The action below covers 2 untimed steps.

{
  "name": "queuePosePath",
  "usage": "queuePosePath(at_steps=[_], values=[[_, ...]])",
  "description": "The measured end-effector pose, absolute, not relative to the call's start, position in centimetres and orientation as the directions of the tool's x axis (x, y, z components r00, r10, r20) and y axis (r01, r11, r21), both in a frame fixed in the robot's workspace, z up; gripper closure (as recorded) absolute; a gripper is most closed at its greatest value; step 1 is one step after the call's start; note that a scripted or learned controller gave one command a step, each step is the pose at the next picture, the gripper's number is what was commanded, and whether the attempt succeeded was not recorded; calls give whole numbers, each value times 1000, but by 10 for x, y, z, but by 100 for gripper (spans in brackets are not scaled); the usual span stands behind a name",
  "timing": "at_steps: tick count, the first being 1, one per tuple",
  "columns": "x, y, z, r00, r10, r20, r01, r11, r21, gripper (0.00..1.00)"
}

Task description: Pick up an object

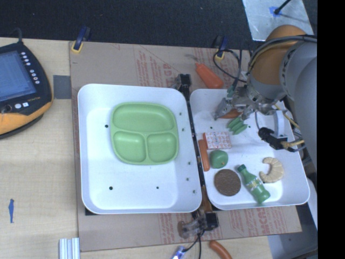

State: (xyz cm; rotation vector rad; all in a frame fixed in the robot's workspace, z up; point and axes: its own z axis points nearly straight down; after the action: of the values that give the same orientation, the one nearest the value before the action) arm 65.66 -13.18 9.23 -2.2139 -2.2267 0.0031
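My gripper [230, 108] is low over the back of the right bin [302, 190], with the orange-banded wrist [275, 63] behind it. A small orange item [233, 114] lies right under the gripper, partly hidden by it. Just in front of it lies a green pea pod [237, 125]. Further forward in the same bin are a pink wafer [218, 140], a green apple [219, 158], a brown cookie [228, 182], a green bottle [254, 184] and a croissant [272, 170]. A sausage [203, 154] lies along the bin's left wall.
The left bin [97, 193] holds a green divided plate [144, 132]. An orange carrot [209, 75] lies outside, behind the bins. A teach pendant [21, 88] sits at the far left of the bench. Cables [277, 136] hang beside the wrist.
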Motion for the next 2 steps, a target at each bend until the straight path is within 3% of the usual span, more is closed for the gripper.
queuePosePath(at_steps=[1, 2], values=[[629, -132, 130, -2, 1000, 0, 1000, 2, -4, 0], [656, -154, 91, -3, 1000, 0, 1000, 3, -4, 0]])
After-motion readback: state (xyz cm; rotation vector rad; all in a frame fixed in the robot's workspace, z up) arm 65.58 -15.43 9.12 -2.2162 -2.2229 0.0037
